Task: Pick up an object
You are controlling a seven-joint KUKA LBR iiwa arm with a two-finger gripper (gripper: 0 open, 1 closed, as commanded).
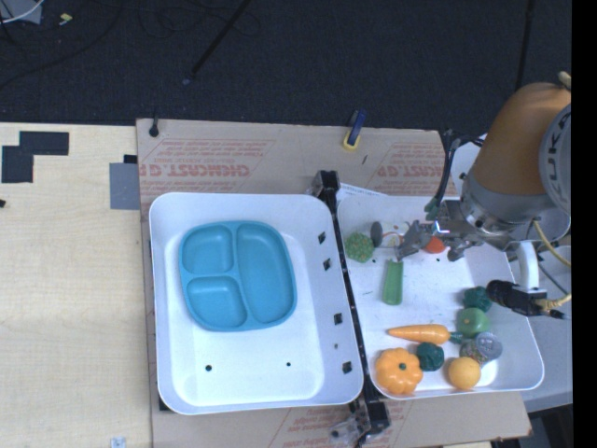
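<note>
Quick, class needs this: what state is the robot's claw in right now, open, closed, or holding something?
Claw: above the right bin, close to a small orange-red item; whether it is open, closed or holding anything cannot be told.

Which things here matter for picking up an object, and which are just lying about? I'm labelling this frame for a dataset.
Belongs to the job:
- end effector
- right bin
- green cylinder
- carrot
- small pumpkin
- green leafy ball
- yellow round fruit

Just lying about:
- left bin
- blue divided tray
- yellow clamp
</note>
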